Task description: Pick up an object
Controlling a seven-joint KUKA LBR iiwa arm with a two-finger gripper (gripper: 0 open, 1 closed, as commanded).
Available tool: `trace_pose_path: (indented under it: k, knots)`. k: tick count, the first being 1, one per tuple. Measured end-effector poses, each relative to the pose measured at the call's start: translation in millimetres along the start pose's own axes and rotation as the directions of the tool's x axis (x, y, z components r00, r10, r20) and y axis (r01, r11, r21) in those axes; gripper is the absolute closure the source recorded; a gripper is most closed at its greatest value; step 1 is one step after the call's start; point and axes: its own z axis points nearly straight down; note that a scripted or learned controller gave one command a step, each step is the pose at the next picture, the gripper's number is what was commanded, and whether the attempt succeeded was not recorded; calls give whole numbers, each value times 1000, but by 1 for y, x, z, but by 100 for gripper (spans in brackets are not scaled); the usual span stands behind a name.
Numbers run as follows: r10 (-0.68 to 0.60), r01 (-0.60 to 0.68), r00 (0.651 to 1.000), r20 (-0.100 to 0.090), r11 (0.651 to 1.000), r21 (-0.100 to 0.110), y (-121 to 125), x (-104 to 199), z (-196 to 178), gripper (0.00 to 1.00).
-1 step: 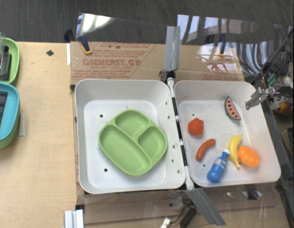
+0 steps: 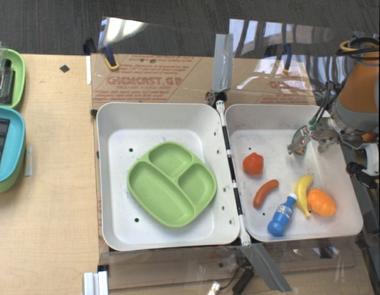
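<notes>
The right bin (image 2: pixel 272 131) holds a red tomato-like toy (image 2: pixel 253 163), an orange-red sausage (image 2: pixel 265 193), a yellow banana (image 2: pixel 304 192), an orange fruit (image 2: pixel 321 203) and a blue bottle with a white cap (image 2: pixel 280 216). My gripper (image 2: pixel 298 144) hangs low over the bin's upper right part, pointing left. It is above the banana and to the right of the tomato, apart from both. Nothing shows in its grasp. The grey arm with its orange band (image 2: pixel 361 91) comes in from the right.
In the left bin (image 2: pixel 113 165) lies a green divided plate (image 2: pixel 171 183). Cardboard sheets (image 2: pixel 153 78) stand behind both bins. Stacked green and blue trays (image 2: pixel 5 134) sit at the bench's far left edge, with bare wood between them and the bins.
</notes>
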Motion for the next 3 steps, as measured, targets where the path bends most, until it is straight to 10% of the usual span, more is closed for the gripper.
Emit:
trace_pose_path:
  k: [1, 2, 3]
  knots:
    - [-42, 42, 999, 1, 999, -2, 31, 0, 14, 0]
    - [-45, 45, 999, 4, 999, -3, 32, 0, 4, 100]
    - [109, -109, 994, 1, 994, -1, 51, 35, -106, 100]
